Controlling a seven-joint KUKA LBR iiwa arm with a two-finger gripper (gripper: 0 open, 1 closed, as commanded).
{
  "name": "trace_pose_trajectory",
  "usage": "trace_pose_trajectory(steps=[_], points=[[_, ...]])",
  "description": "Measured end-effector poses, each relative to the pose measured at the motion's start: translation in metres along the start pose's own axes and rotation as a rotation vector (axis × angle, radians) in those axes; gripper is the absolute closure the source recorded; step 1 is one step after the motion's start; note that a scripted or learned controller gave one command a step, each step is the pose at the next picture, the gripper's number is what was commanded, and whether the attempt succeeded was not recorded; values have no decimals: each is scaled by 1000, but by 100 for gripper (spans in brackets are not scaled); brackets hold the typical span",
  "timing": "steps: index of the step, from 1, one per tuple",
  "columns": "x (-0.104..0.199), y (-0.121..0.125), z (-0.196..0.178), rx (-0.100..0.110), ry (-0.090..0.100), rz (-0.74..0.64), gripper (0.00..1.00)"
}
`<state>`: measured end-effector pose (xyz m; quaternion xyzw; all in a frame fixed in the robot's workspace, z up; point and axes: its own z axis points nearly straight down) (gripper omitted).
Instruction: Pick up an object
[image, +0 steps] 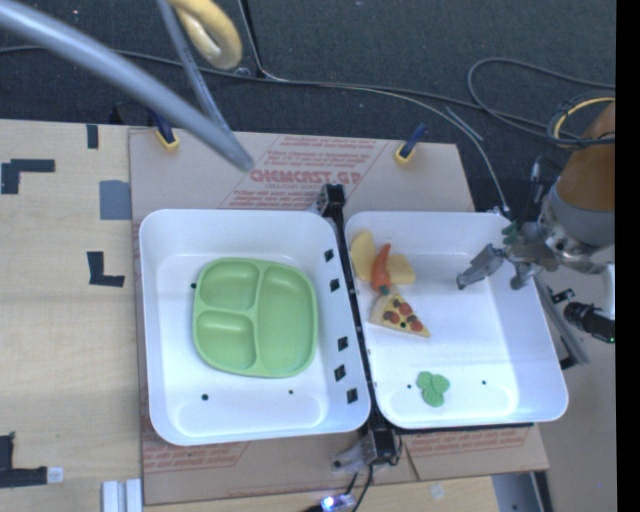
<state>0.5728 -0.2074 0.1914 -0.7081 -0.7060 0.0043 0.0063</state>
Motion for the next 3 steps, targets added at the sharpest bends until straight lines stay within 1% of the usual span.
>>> trace_pose_trajectory(steps=[1,2,3], points=[[0,3,-8,-14,-3,-4,0],[-5,10,40,-11,-4,-4,0],[-10,2,98,-9,-3,-4,0]])
